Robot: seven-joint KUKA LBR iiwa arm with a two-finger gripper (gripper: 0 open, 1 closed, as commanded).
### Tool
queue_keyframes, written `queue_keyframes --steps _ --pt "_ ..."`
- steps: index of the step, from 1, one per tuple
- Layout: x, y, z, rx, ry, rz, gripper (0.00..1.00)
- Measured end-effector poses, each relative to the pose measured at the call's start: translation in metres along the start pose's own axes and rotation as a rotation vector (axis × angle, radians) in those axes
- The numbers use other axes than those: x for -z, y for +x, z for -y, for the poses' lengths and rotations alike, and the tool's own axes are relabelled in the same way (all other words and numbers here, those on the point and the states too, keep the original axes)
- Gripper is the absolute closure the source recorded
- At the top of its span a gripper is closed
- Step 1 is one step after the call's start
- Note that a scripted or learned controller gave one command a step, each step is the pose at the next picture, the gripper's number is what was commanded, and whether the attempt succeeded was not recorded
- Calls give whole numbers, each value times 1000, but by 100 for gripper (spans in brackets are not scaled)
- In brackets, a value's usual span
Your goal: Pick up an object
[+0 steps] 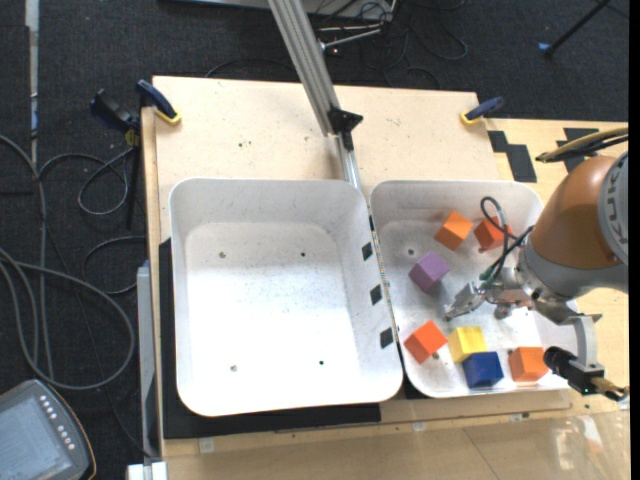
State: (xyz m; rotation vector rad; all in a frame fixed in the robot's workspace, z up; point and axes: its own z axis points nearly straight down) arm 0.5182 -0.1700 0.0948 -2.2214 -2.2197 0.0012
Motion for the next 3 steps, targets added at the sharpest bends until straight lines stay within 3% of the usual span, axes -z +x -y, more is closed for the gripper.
queue_keyframes --steps 1,3 --pt "11 0 -1 0 -4 1 100" --pt "112 -1 3 3 -8 3 100"
